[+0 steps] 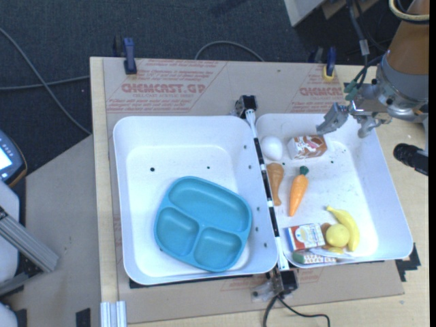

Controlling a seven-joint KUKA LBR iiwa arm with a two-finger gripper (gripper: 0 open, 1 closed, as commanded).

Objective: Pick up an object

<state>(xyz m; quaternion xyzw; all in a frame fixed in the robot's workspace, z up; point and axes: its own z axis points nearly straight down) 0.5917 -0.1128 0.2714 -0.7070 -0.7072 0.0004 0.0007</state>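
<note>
My gripper [349, 121] hangs over the far side of the right bin [381, 182], its two fingers [332, 119] spread apart with nothing between them. Just left of and below it lies a small brown-and-white packet [307, 146]. A white egg [272, 147] rests by the bin's left wall. Below it are a tan bread-like piece [274, 180] and an orange carrot [298, 191]. At the near end lie a banana [347, 225], a yellow lemon [337, 235] and a red-and-white carton [304, 237].
The left bin [136, 142] holds a blue divided plate [202, 222]. A black clip [246, 104] sits where the two bins meet at the far side. Blue clamps [127, 49] hold the board's far edge. Cables trail over the dark floor behind the bench.
</note>
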